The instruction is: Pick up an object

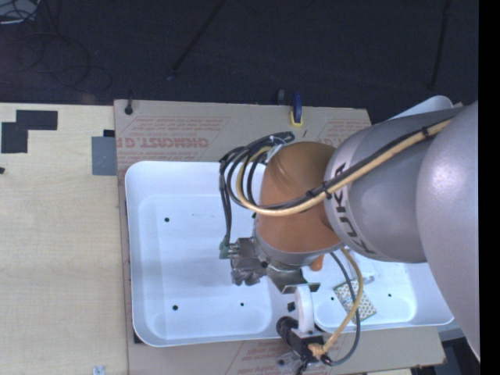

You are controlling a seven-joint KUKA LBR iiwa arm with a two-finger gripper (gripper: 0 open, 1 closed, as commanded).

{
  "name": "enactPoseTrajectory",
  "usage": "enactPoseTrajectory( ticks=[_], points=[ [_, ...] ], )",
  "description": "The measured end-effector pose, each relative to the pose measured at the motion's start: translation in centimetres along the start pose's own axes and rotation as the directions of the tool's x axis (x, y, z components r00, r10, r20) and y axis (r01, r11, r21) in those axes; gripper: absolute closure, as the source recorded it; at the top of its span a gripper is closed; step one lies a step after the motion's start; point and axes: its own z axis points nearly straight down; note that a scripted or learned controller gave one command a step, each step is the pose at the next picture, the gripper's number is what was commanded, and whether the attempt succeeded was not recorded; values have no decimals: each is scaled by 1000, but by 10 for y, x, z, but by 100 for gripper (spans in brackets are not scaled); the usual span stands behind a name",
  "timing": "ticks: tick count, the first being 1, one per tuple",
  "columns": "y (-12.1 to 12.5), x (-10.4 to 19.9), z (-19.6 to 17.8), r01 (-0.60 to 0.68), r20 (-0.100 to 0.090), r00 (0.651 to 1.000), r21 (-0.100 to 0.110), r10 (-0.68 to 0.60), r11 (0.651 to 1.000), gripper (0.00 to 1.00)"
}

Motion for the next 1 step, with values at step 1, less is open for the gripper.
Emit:
enactPoseTrajectory(
  ticks=[1],
  points=[
    [9, 44, -101, 10, -10, 1000, -22, -10, 1000, 100]
  ],
)
